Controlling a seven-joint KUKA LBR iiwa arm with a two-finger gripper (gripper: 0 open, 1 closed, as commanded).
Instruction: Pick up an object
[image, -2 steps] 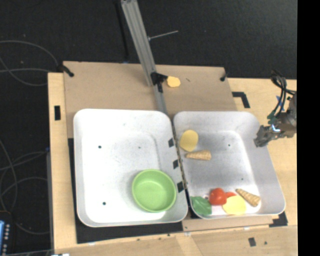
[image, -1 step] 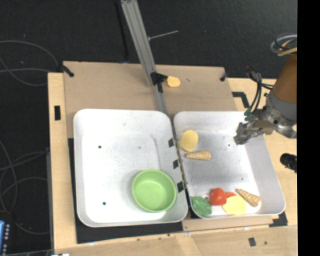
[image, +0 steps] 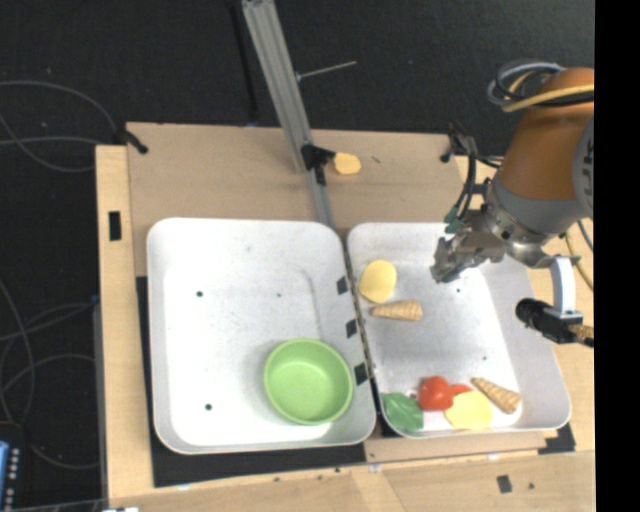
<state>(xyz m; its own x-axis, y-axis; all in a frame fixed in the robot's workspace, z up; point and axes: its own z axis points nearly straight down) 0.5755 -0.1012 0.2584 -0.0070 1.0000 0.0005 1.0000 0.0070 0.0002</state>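
1. Nearest us, at the lower edge of the right bin (image: 520, 330), we see a cluster of small items: a green piece (image: 402, 410) in the lower left corner, a red piece (image: 436, 392) just beside it, a yellow piece (image: 470, 411) touching the red one, and a tan cone (image: 497, 394) lying on its side at the right of the group.
2. In the left bin (image: 200, 300) a green bowl (image: 308, 380) sits upright near the lower right corner, close to the wall shared by the two bins.
3. Further up in the right bin, a second tan cone (image: 398, 312) lies flat, and a pale yellow round object (image: 378, 281) rests just above it, almost touching.
4. Right of these, the gripper (image: 448, 266) hangs over the upper middle of the right bin, apart from every item. We cannot tell how far its claw is open, and we see nothing in it.
5. Farthest, on the bench (image: 220, 170) above the bins, a small yellow object (image: 347, 164) lies beside a slanted metal post (image: 285, 85).
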